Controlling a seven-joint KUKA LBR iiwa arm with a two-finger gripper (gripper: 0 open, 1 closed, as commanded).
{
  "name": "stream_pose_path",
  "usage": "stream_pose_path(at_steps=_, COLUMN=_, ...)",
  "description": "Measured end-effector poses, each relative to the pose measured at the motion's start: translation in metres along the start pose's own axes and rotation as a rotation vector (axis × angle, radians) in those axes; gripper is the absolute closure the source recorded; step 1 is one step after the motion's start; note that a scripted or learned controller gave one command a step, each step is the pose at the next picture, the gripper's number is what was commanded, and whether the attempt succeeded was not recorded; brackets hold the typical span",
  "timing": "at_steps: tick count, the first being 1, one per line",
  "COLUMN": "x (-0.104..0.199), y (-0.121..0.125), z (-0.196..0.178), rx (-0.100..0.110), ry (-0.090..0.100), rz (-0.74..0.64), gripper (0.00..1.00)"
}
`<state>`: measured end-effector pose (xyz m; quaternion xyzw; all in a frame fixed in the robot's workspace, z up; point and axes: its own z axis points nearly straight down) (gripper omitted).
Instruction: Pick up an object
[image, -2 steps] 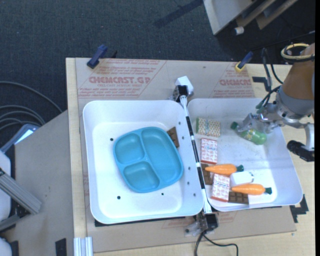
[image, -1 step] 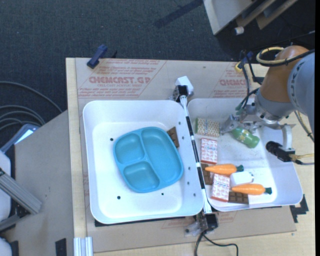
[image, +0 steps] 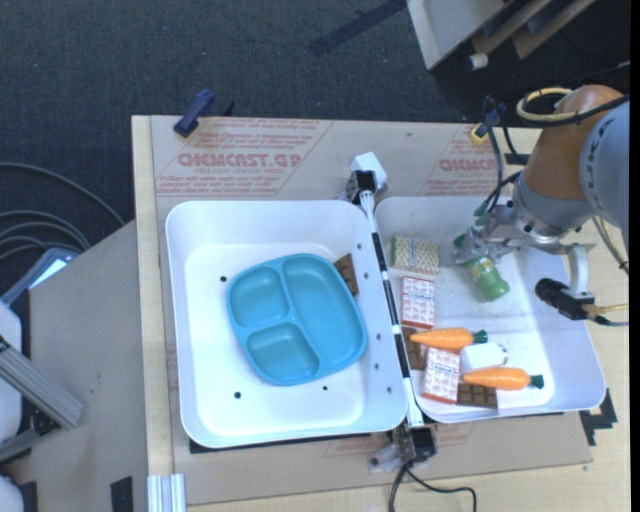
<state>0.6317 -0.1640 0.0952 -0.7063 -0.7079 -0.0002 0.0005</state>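
Observation:
In the right bin lie a green bottle-like object, two orange carrots, a small white block and several printed packets. My gripper hangs over the upper part of that bin, right at the top end of the green object. The grey arm with its orange band reaches in from the upper right.
A blue three-compartment plate lies in the left bin. A brown packet peeks out from behind the plate by the divider. A black connector hangs off the arm over the right bin's far side.

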Motion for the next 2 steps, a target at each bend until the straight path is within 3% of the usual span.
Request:
stream_pose_path(at_steps=1, x=0.105, y=0.025, z=-0.09, rx=-0.002, ry=0.0, rz=0.0, gripper=1.0)
stream_pose_path(at_steps=2, x=0.134, y=-0.024, z=-0.133, rx=0.002, ry=0.0, rz=0.0, gripper=1.0)
